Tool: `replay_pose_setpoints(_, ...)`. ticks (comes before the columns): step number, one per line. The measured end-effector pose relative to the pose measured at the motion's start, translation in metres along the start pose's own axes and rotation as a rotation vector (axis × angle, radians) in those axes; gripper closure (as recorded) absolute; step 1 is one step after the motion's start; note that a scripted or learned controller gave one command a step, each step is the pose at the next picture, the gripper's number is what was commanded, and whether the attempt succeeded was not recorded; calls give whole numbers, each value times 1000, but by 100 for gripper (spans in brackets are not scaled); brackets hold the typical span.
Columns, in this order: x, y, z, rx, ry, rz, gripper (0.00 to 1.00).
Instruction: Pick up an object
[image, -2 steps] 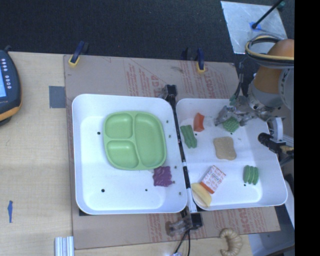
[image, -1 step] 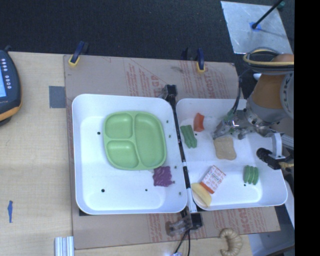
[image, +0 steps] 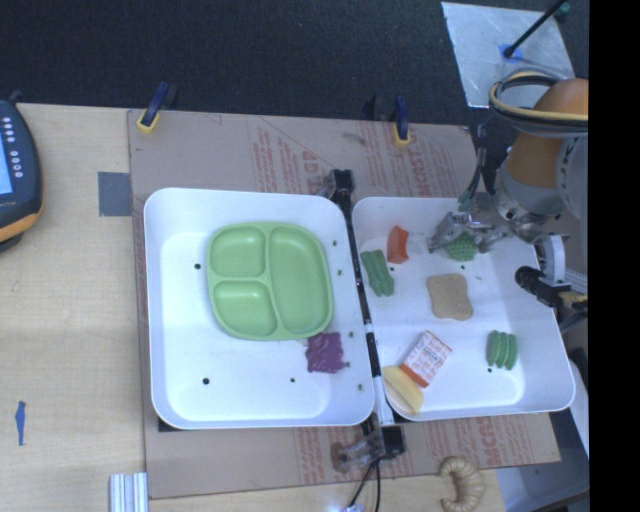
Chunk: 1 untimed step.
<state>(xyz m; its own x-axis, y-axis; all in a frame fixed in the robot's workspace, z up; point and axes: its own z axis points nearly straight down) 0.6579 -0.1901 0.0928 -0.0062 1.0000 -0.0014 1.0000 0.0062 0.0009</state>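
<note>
End effector (image: 462, 236) low over the far side of the right bin (image: 540, 400), near its back rim. A small leafy green piece (image: 462, 247) sits right at the metal tips. Whether the tips grip it or merely touch it, I cannot tell; their spread is also unclear from this slanted view.

Other items in the right bin: red-orange piece (image: 398, 243) and long green pod (image: 377, 272) toward the left wall; tan slab (image: 449, 296) in the middle; red-and-white packet (image: 427, 357) and yellow wedge (image: 403, 389) near the front-left corner; double green pod (image: 502, 350) toward the front right.

Left bin (image: 170, 300): green divided plate (image: 270, 280) in the centre, purple lump (image: 325, 352) just off its front-right corner.

Risks, as judged: the leafy piece is small and irregular, so a close could catch only an edge and drop it on lift. Being close to the back rim, it could also get nudged against the wall rather than caught.
</note>
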Motion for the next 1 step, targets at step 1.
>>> replay_pose_setpoints(1,38,-77,2,12,4,2,0)
